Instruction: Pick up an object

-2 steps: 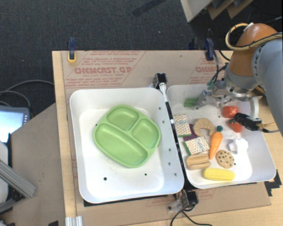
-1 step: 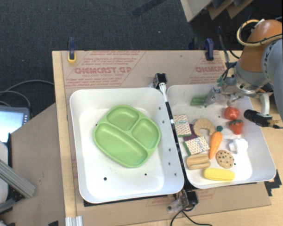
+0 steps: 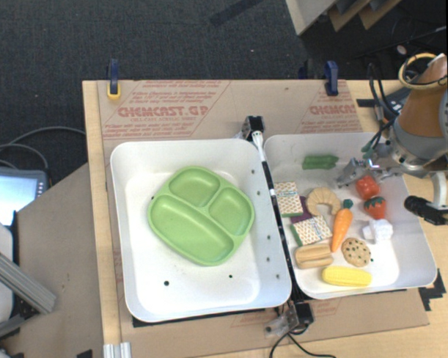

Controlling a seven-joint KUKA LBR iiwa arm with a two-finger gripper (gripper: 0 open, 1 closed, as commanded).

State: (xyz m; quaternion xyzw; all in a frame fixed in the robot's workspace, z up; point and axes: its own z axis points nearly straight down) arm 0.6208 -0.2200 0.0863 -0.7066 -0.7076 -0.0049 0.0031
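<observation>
Inspector: At the moment of inspection the arm (image 3: pixel 421 113) stood over the upper right of the right bin (image 3: pixel 414 274), entering from the frame's right. The gripper (image 3: pixel 364 167) hung just above a red tomato (image 3: pixel 367 186). Whether it was spread, pressed together or pinching anything could not be told; that part was too small and cluttered to read.

Clerk: And the likely target?

Inspector: In my judgement the tomato, lying near the right bin's upper right, with a strawberry (image 3: pixel 375 205) just below it. It looked like a light, hard plastic toy, round and smooth, so apt to slip or roll; a hold across its widest middle would serve best.

Clerk: The count?

Inspector: Two white bins. The left bin (image 3: pixel 131 236) held one green divided plate (image 3: pixel 201 215). The right bin held, one of each: a green flat piece (image 3: pixel 320 162), a croissant (image 3: pixel 324 200), a carrot (image 3: pixel 342 228), a cookie (image 3: pixel 355 251), a corn cob (image 3: pixel 347 276), a hot dog bun (image 3: pixel 313 254) and a small white item (image 3: pixel 378 231). Two patterned wafer-like pieces were noted (image 3: pixel 287 197), one below the other (image 3: pixel 311 229).

Clerk: Anything lifted?

Inspector: No item was seen off the bin floor.
</observation>
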